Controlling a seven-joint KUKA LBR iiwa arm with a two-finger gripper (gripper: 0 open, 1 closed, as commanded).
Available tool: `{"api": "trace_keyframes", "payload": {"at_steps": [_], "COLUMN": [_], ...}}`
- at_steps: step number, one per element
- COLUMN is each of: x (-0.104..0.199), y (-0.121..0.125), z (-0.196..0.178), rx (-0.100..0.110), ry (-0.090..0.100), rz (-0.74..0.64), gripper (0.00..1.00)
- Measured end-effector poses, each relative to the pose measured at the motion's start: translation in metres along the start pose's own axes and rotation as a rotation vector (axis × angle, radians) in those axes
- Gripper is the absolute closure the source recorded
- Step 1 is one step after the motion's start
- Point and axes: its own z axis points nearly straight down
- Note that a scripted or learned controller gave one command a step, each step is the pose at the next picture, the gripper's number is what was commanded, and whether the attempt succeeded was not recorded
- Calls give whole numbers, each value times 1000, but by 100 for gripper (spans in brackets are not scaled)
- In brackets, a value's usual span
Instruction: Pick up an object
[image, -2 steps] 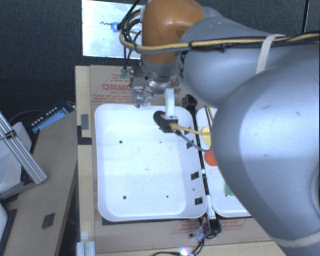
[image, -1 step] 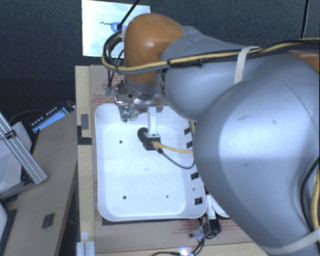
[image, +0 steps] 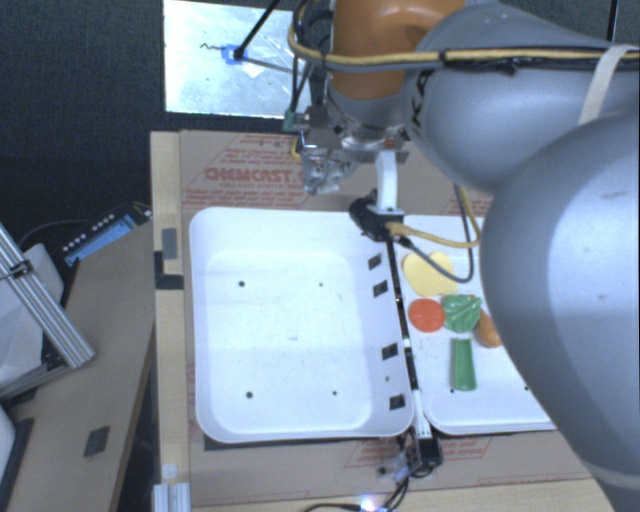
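The foreground on the right is taken up by the grey arm (image: 560, 250), whose bulky links cover the right part of the right bin (image: 500, 415) and hide whatever lies under them. Above, the orange band (image: 385, 40) is seen near the top edge, and below it the wrist leads down to the gripper (image: 322, 180), which hangs over the cardboard sheet (image: 250, 170) just behind the far rim of the left bin (image: 290, 330). The fingertips are small and blurred against the printed cardboard, so it cannot be told whether the gripper is spread or closed; nothing is seen held in it.

The objects are gathered in the right bin, close to the divide between the two bins. A yellow piece (image: 432, 270) lies farthest back, with a yellow cable (image: 440, 240) passing just above it. In front of it a round red-orange object (image: 426, 315) is seen, touching or nearly touching a green leafy-topped item (image: 462, 345) whose stem points toward the near rim. A small orange object (image: 488, 332) lies just beside the green one, partly covered by the arm. Black clips (image: 388, 352) are set along the seam between the bins. To the left of the bench, a metal frame (image: 40, 310) and a dark strip with a blue end (image: 100, 232) are seen.
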Motion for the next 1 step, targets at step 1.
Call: {"api": "trace_keyframes", "payload": {"at_steps": [1], "x": [5], "y": [-1], "z": [-6], "rx": [5], "ry": [1], "rz": [-9], "gripper": [100]}}
